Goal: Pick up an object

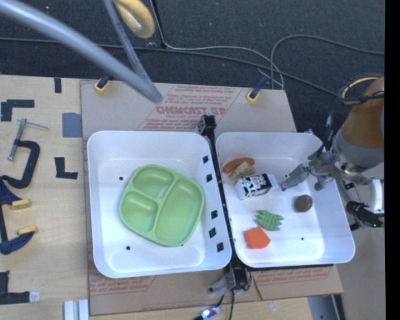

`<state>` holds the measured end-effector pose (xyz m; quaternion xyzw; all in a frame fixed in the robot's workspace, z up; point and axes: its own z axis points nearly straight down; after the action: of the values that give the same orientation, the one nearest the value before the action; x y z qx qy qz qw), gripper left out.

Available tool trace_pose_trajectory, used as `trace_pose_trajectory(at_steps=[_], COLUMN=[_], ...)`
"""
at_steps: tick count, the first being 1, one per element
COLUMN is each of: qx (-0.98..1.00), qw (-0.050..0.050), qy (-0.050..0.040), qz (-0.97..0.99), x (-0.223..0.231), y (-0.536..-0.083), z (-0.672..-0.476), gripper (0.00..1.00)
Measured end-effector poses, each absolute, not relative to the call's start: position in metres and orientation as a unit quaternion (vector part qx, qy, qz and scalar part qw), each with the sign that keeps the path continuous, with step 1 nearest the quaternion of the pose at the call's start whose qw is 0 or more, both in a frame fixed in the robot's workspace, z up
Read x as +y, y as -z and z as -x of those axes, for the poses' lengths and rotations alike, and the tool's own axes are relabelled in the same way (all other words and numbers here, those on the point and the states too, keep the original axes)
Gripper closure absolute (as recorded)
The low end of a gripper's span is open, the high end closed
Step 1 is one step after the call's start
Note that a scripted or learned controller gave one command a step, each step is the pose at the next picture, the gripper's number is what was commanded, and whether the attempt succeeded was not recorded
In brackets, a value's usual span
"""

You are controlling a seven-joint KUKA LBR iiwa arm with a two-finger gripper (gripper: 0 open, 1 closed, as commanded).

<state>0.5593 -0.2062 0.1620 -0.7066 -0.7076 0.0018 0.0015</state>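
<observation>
Nearest the camera, crossing the upper left: a blurred grey pole (pixel 75 40) with a yellowish blob (pixel 136 17) at its top, likely part of the camera rig; too soft to name.

Tabletop (pixel 37 206): pale wood, black tape marks, a C-clamp (pixel 22 156) at far left. A cardboard sheet (pixel 187 103) lies under both bins, pinned by yellow clips (pixel 102 83) at its back edge, presumably to keep the bins from shifting.

Left bin (pixel 100 147): one green divided tray (pixel 162 204), lying flat and skewed, near the bin's middle.

Right bin (pixel 284 140) holds the candidate objects, all loose and apart except two. An orange-brown bread-like piece (pixel 239 165) touches a cow-patterned black-and-white carton (pixel 255 184) lying on its side. A small brown round item (pixel 303 203) sits toward the right wall. A green leafy piece (pixel 269 219) lies just above an orange-red block (pixel 256 238).

The arm enters from the right, orange band (pixel 365 119) above the wrist. Gripper (pixel 299 177) sits low over the right bin, between the carton and the brown round item, the one visible finger (pixel 294 179) angled toward the carton. Nothing is seen between the fingers. Whether they are spread or pressed together cannot be told from this angle.

Judgement: approach stage, nothing lifted yet; the carton or the brown item looks the likeliest target.
</observation>
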Motion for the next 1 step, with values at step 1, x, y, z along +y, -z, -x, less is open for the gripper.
trace_pose_trajectory(at_steps=[1], qx=[-0.708], qw=[0.002], qy=[-0.0017], qz=[0.706], x=[-0.2002], y=[-0.1161], z=[-0.5629], gripper=[0.00])
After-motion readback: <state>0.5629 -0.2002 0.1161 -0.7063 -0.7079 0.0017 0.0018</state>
